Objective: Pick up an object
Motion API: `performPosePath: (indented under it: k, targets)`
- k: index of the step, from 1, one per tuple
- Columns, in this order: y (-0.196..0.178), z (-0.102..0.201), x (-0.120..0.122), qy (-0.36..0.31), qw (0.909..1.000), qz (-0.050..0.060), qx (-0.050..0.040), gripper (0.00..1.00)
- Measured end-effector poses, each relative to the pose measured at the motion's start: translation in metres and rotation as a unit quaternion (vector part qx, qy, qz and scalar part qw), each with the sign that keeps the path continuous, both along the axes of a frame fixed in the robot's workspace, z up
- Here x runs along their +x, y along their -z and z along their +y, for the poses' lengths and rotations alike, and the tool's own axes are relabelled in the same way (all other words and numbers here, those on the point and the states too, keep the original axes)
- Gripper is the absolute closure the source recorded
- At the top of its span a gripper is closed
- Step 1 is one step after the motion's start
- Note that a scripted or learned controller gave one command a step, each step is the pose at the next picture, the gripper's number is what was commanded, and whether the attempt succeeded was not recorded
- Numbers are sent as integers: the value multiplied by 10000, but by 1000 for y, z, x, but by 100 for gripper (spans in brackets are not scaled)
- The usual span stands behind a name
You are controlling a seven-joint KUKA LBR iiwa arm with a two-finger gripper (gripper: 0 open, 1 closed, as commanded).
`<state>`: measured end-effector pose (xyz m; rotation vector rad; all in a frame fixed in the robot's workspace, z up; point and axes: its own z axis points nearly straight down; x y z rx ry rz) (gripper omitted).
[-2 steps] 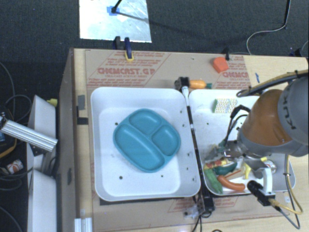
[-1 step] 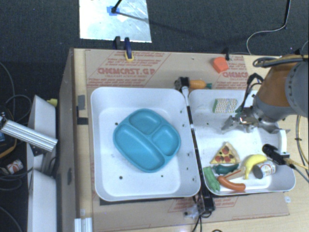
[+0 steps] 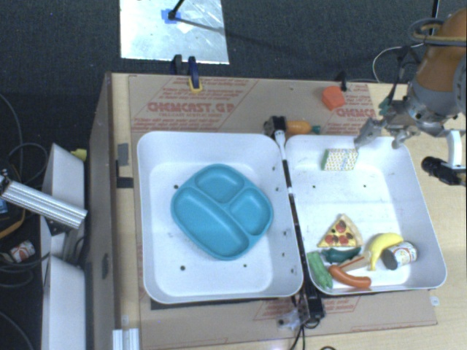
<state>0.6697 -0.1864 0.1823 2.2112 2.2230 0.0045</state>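
A worktop seen from above carries two shallow white bins side by side. The left bin holds a blue divided plate near its centre. The right bin holds a speckled sponge toward 12 o'clock, lying alone. At 6 o'clock in this bin sits a cluster: a toy pizza slice, a banana, a small can just beside the banana, a sausage and a green pea pod. The arm enters from 3 o'clock. Its gripper hovers over the right bin's far edge at about 1 o'clock, near the sponge, jaws spread apart and holding nothing.
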Motion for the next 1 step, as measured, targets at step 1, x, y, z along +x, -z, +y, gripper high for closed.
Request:
performPosePath:
  k: [1]
  targets:
    - [64,87,-68,2,10000,37,20,0]
